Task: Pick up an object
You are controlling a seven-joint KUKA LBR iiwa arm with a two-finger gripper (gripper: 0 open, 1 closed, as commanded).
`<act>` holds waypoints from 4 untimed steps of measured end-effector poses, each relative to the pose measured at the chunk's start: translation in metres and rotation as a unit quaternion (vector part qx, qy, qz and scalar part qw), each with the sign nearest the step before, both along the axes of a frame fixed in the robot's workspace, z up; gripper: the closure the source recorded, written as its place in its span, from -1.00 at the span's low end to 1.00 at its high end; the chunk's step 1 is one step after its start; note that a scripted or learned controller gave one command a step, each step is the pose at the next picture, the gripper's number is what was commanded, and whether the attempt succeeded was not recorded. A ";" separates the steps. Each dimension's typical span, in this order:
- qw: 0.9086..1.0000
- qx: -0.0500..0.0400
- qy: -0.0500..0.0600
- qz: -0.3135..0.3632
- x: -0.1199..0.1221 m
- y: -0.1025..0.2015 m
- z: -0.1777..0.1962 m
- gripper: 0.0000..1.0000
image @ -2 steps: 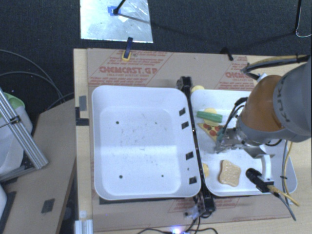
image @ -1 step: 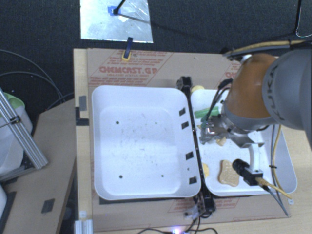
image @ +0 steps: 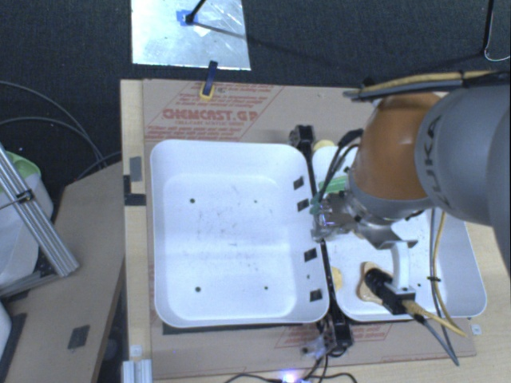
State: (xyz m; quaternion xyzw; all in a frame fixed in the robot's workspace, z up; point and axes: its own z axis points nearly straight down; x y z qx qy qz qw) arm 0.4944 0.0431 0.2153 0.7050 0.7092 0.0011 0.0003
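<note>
Hanging over the left side of the right bin [image: 467,282], the gripper [image: 326,223] sits close against the wall this bin shares with its neighbour. The wrist's bulk covers most of it from above, so whether it is spread or pressed together cannot be told.

The things to pick all lie in this same bin, along its left side. A green object [image: 335,184] lies just beyond the gripper, partly tucked under the arm. Farther back, in the bin's far left corner, rests a cream object [image: 323,145]. On the near side of the gripper, a small tan piece [image: 336,278] lies beside the shared wall, and a larger tan piece [image: 367,292] lies just to its right (part of it is hidden by the robot's own hardware).

Above the gripper rises the orange band [image: 391,150] and then the grey arm [image: 463,158], which reaches in from the right and covers much of the bin's middle.

The left bin [image: 231,230] stands alongside, touching the right one, with small black tabs [image: 303,206] spaced along the seam. Both bins rest on a cardboard sheet [image: 215,114] with red print. Past its far edge lies a metal plate [image: 190,21] on dark flooring, and a blue and yellow clamp [image: 209,80] grips the cardboard's far edge.
</note>
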 end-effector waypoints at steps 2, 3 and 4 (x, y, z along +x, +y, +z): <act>1.000 0.000 -0.002 0.000 -0.008 0.030 0.162 1.00; 1.000 -0.001 -0.002 -0.004 -0.007 -0.047 0.168 1.00; 1.000 0.001 -0.002 0.003 -0.007 0.039 0.207 1.00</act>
